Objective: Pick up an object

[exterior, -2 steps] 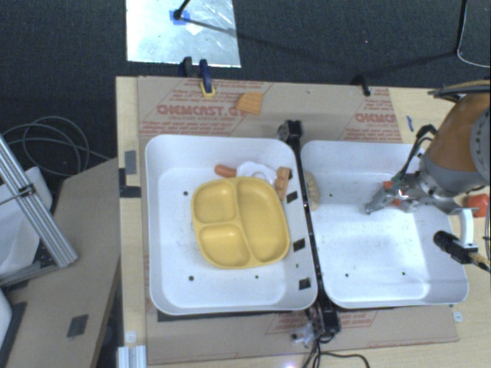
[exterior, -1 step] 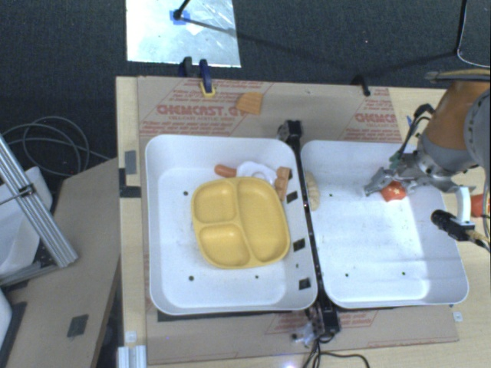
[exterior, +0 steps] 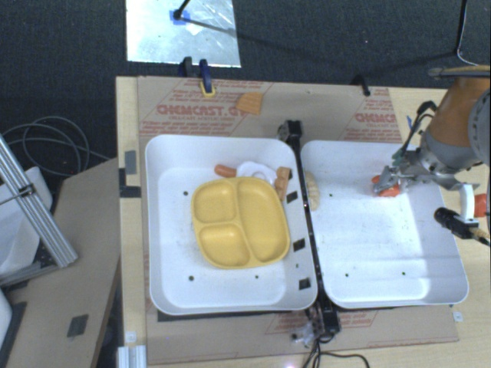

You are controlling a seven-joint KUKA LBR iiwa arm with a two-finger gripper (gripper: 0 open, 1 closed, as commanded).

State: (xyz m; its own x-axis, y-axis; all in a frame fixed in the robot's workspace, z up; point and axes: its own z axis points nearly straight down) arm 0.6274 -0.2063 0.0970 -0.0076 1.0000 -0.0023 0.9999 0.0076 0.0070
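1. Tabletop (exterior: 337, 102) carries two white bins side by side.
2. Left bin (exterior: 173, 282) holds a yellow divided tray (exterior: 238, 222). Behind the tray: an orange sausage-shaped piece (exterior: 225, 171), a white item (exterior: 257, 172) and a tan block (exterior: 282, 179).
3. Right bin (exterior: 383, 274): arm (exterior: 460, 125) reaches in from the right, low over the back of this bin.
4. Gripper (exterior: 386, 182) sits right at a small orange-red object (exterior: 390, 191); contact probable, view too coarse. Cannot tell its opening.
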